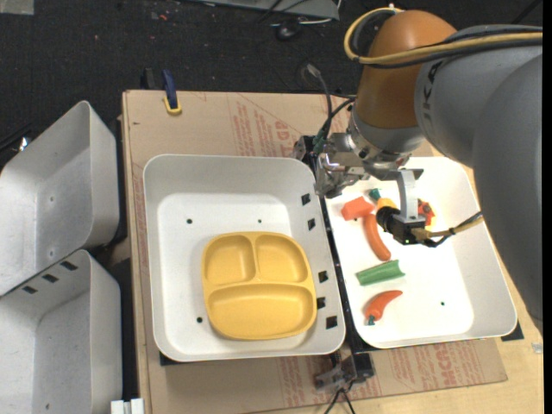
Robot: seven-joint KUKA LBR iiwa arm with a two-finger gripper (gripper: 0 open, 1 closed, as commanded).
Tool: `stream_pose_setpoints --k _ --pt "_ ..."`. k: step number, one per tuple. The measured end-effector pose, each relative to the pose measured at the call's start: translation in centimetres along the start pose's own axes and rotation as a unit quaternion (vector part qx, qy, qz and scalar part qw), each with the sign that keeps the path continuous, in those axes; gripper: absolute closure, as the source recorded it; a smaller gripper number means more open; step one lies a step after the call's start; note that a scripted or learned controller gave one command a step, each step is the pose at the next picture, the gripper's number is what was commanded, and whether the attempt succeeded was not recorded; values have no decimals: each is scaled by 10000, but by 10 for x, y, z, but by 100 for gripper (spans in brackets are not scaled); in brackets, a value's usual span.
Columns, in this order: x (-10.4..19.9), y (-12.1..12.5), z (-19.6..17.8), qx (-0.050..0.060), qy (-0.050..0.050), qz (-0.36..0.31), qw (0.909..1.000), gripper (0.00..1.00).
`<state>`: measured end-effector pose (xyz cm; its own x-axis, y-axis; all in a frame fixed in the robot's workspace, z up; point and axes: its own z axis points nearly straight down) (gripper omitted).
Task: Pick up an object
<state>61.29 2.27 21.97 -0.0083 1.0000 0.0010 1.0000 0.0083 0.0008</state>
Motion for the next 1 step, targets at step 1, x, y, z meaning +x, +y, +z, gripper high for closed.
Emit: stream_pose_setpoints --k 1 --pt "53 13 7 -4 -2 4 10000 100"
